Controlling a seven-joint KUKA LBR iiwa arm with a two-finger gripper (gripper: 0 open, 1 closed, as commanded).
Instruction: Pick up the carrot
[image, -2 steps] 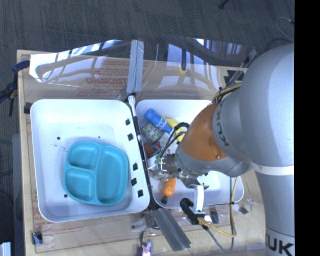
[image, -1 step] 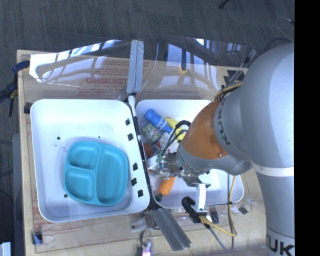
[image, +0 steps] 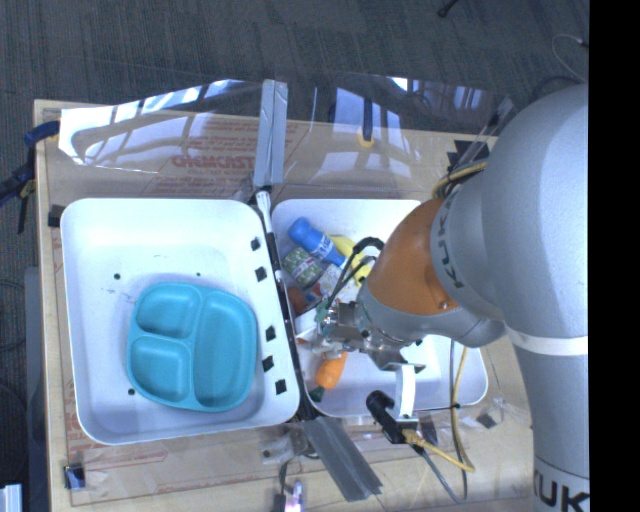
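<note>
Looming largest from my remote seat is the grey arm (image: 535, 250), reaching in from the right, its orange band (image: 410, 270) sitting just above the wrist over the right bin (image: 462, 385). Below that wrist I can make out the claw (image: 335, 345), low in the bin's near-left part, close to the divider between the two bins. Whether its fingers are spread or closed I cannot tell; the wrist hardware and cables cover them.

Just under the claw lies the carrot (image: 328, 371), an orange piece resting on the bin floor near the left wall, toward the front edge. I cannot say whether the claw is touching it; it sits right beside or beneath the claw's end, and I see nothing that shows it gripped.

Further back in the same bin there is a blue bottle (image: 315, 243) lying tilted, with a yellow item (image: 345, 246) just beside it and some mixed clutter I cannot identify between them and the wrist.

Over in the left bin (image: 90, 235) a teal divided plate (image: 192, 345) lies flat, its three compartments facing up, sitting toward the front of that bin.

Both bins rest side by side on the tabletop (image: 130, 140), with clear plastic sheeting along its far edge.
</note>
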